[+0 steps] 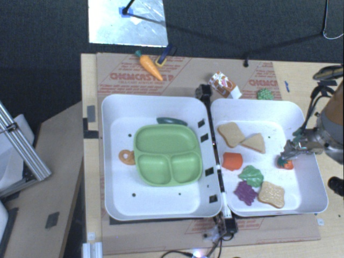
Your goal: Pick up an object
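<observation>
1. Approach is the step you are in: the gripper (286, 159) is down inside the right bin (307, 123), at its right-hand side, over a small red-orange toy (288, 165) that looks like a tomato, though it is too small to name surely.
2. Jaws: you cannot tell from this slant whether they are spread or closed, and nothing shows the toy between them, so treat it as not yet held.
3. The toy lies on the bin floor, touching or just under the gripper tip, well apart from the two toast slices (242, 137), the orange block (232, 161), the green lettuce leaf (251, 174), the purple grapes (245, 192) and the biscuit-brown bread piece (272, 194).
4. Your next move, as I judge it, calls for a firm close squarely on the toy, then a straight lift clear of the bin wall.
5. The left bin (115, 117) with its green divided plate (167, 155) plays no part here.
</observation>
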Tool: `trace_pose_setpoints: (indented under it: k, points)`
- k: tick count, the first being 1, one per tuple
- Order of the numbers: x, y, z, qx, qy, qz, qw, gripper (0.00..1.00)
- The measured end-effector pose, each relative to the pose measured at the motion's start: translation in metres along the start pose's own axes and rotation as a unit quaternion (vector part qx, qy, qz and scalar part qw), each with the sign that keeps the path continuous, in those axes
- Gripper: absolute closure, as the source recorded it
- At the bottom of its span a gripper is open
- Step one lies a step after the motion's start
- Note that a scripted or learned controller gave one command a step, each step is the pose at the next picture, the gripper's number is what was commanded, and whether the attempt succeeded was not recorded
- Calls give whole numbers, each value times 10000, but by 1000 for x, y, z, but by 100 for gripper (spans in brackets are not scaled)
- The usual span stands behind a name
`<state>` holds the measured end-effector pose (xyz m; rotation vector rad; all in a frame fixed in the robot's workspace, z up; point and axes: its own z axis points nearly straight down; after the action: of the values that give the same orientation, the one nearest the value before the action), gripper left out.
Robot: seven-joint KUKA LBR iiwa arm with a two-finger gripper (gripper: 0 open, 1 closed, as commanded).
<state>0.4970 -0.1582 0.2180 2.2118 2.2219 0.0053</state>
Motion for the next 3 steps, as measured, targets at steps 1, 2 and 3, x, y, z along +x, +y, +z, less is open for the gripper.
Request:
trace_pose_setpoints:
  k: [1,2,3]
  points:
    - [54,8,-14,13,18,-29,10000,100]
    - [105,19,-13,19,21,-29,10000,100]
    - [82,17,-5,29,6,22,10000,100]
